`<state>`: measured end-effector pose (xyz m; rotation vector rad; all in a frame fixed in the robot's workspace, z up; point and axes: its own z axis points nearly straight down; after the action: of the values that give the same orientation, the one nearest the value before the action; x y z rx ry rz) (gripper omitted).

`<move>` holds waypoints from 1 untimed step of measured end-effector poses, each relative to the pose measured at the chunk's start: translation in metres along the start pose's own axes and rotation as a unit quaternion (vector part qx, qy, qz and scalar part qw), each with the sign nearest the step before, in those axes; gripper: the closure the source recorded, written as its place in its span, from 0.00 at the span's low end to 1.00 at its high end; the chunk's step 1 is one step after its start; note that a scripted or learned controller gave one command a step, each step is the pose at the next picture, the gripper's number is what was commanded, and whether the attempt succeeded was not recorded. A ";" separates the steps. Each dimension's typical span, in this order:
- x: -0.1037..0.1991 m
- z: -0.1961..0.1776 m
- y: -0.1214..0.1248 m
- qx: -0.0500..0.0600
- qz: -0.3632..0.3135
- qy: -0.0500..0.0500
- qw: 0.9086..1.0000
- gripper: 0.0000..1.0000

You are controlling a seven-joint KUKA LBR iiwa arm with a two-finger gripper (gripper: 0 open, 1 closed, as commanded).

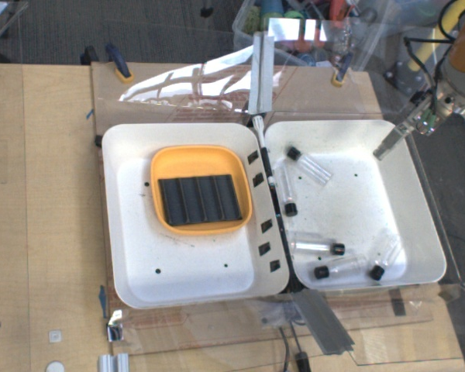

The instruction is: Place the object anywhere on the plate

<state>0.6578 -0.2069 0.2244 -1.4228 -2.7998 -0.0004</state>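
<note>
Hovering at the two o'clock corner of the right bin (pixel 418 208), my gripper (pixel 387 147) hangs above the white floor with nothing visibly clamped; whether my jaws are parted or closed I cannot tell from this slant. The objects I might lift, clear tubes with black caps (pixel 319 248), lie scattered from the bin's centre toward six o'clock, loose and flat. The orange plate (pixel 200 156) waits in the left bin (pixel 124 231), at nine o'clock from me, already carrying a dark ribbed block (pixel 199 199), so any bare rim suits a drop.

Probably a lab (capped vials (pixel 319 248)).
</note>
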 end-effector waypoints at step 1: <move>-0.011 0.013 0.005 -0.001 0.023 -0.002 1.000 0.00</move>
<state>0.6687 -0.2124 0.2117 -1.4888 -2.7708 -0.0013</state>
